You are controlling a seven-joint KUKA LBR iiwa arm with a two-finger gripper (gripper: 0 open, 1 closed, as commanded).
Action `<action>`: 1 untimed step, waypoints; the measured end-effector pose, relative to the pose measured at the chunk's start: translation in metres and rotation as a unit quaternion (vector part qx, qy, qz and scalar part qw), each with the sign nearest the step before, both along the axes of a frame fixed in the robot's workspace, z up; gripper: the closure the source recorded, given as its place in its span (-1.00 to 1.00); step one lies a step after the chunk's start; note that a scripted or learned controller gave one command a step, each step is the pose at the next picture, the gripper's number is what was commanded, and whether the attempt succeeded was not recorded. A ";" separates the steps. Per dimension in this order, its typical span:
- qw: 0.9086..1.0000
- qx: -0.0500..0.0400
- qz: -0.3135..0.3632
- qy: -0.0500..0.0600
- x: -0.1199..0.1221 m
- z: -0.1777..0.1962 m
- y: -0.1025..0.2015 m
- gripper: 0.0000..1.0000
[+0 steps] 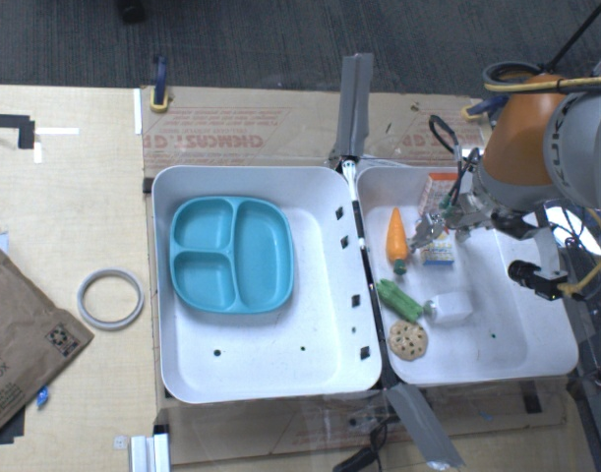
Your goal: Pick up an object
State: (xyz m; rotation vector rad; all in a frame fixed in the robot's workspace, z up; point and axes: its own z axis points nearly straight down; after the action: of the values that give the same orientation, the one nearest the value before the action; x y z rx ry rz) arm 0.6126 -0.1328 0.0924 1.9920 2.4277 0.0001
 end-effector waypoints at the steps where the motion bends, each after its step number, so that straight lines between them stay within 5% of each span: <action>1: 1.000 0.000 -0.002 0.000 0.000 0.009 -0.002 1.00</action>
State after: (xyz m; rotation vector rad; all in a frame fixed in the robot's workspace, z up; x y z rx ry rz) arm 0.6125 -0.1344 0.1014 1.9969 2.4234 0.0002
